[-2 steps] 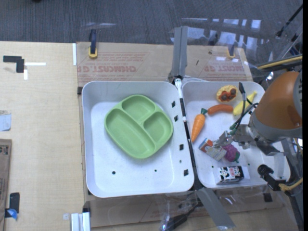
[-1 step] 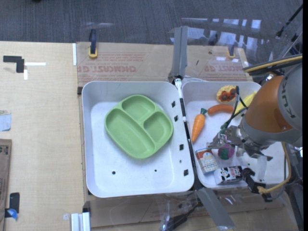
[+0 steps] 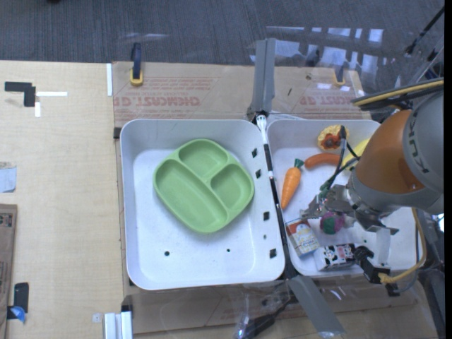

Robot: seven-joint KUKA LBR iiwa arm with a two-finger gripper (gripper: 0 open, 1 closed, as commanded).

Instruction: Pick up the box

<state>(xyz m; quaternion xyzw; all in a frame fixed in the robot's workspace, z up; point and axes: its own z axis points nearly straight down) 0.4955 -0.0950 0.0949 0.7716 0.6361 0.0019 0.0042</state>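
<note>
Two white bins sit side by side in front of you, and the green divided plate (image 3: 204,184) in the left bin (image 3: 134,210) is your landmark. Behind the plate, the brown board (image 3: 183,90) under the bins carries red print that reads reversed from here, something like "CHEMCOST"; you cannot make out the smaller line beneath it.

Right of the plate, across the divider, the right bin (image 3: 282,136) holds the box (image 3: 303,236): a small carton with a light face and a red-and-green printed label, too small to read. It lies flat near the bin's front left corner, its long axis running from the far left to the near right.

Farther right of the plate lie a toy carrot (image 3: 291,184), an orange pepper-like piece (image 3: 322,159), a yellow-and-red toy (image 3: 330,138) and a black-and-white packet (image 3: 337,254).

The gripper (image 3: 332,214) hangs low just right of the box, beside a pink-and-green toy (image 3: 330,223). You cannot tell whether it is released or clenched; nothing is seen grasped.
</note>
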